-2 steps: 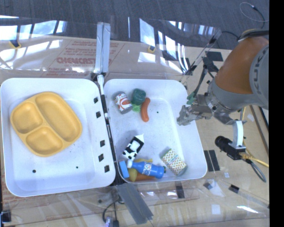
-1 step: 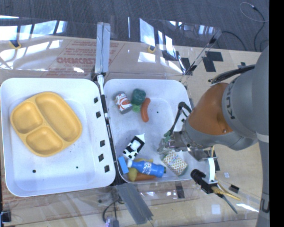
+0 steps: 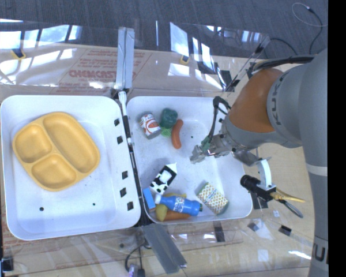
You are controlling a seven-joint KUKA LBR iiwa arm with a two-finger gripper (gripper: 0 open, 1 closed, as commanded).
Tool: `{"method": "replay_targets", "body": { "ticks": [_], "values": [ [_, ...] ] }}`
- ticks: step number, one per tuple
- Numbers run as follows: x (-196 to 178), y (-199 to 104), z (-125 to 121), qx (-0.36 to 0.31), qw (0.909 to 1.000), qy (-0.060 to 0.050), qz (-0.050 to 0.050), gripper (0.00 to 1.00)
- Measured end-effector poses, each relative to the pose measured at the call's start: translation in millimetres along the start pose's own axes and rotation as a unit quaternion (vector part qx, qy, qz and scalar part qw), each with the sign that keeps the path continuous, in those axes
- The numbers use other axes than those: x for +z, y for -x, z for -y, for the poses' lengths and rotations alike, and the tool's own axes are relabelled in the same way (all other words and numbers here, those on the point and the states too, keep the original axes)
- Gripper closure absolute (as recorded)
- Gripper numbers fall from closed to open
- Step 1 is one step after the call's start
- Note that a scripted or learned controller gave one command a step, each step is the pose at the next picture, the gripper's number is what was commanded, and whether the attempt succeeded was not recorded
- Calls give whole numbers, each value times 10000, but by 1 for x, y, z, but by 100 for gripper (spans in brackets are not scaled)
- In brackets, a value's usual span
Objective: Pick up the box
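Red "CHEMCAST" lettering runs at twelve o'clock; the gripper, grip state unclear, hovers at eleven o'clock from the small patterned cardboard box.

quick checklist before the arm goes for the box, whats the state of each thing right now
1. Box located: ok. The patterned box lies near the front right corner of the right bin.
2. Gripper over the box: not ok. The gripper sits mid-bin, further back than the box.
3. Gripper free of load: ok, nothing visible between its fingers.
4. Finger opening: cannot tell from this angle.
5. Room around the box: partly ok. The blue bottle lies close on its left and the bin wall is close on its right.
6. Left bin: ok. The yellow tray is well away from the work.
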State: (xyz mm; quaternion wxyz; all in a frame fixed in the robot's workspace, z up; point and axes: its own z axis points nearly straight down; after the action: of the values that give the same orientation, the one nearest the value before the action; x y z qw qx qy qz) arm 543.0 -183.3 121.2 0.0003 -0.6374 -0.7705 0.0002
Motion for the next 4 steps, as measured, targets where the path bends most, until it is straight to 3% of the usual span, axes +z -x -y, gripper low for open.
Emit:
{"method": "replay_targets", "body": {
  "ticks": [1, 2, 3, 4],
  "values": [
    [30, 14, -37, 533, 9986, -4, -1, 0],
    [31, -85, -48, 1476, 9890, -25, -12, 0],
    [31, -49, -20, 1885, 9821, -33, -8, 0],
    [-17, 5, 31, 2459, 9693, -13, -1, 0]
  ]
}}
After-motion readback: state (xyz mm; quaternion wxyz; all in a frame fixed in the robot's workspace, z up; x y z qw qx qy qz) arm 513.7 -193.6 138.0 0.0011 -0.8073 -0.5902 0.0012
